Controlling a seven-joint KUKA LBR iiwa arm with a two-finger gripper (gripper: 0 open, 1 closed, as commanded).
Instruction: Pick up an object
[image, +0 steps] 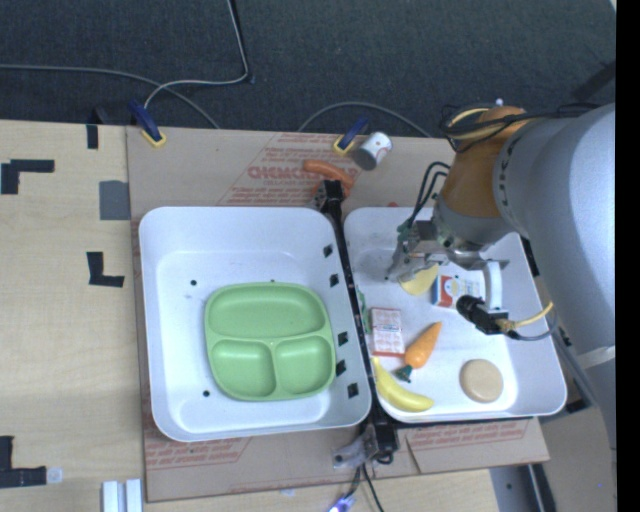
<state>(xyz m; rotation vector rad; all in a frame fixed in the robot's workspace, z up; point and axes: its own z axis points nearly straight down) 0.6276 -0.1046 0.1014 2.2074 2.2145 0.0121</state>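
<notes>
In the right bin (520, 400) lie a carrot (421, 346), a banana (398, 389), a round tan biscuit (481, 380), a small reddish packet (386, 331), a white and orange carton (455, 291) and a pale yellow piece (418, 279). My gripper (412, 260) is low in the back part of this bin, right over the yellow piece. The wrist hides how the fingers stand and whether anything is between them.
The left bin (165, 250) holds a green divided plate (270, 338). Clamps and a white roll (372, 150) sit behind the bins on the cardboard. The grey arm (570, 200) covers the right bin's far right corner.
</notes>
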